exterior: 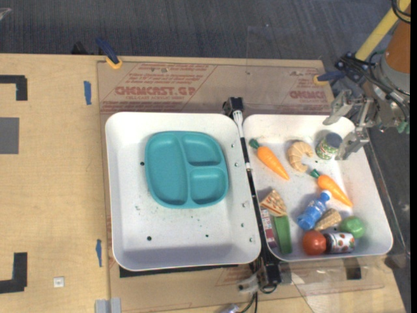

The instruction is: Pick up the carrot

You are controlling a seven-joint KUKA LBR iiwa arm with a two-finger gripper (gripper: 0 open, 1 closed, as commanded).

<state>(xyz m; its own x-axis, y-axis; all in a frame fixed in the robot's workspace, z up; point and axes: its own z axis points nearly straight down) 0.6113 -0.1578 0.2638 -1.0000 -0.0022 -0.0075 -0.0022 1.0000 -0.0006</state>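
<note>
Two orange carrots with green tops lie in the right bin [381, 204]. One carrot [272, 161] is near the bin's left wall, and the other carrot [334, 188] is toward the right wall. My gripper [345, 130] hovers over the bin's far right corner, open, with nothing between its fingers. It is up and to the right of both carrots and touches neither. A small green-labelled can [328, 146] stands just left of the fingertips.
The right bin also holds a bread roll [300, 154], a pizza slice [273, 203], a blue bottle [314, 210], a green stick [283, 233], a red tomato [313, 242], a printed can [339, 242] and a green ball [355, 225]. The left bin [124, 194] holds a teal divided plate [187, 169].
</note>
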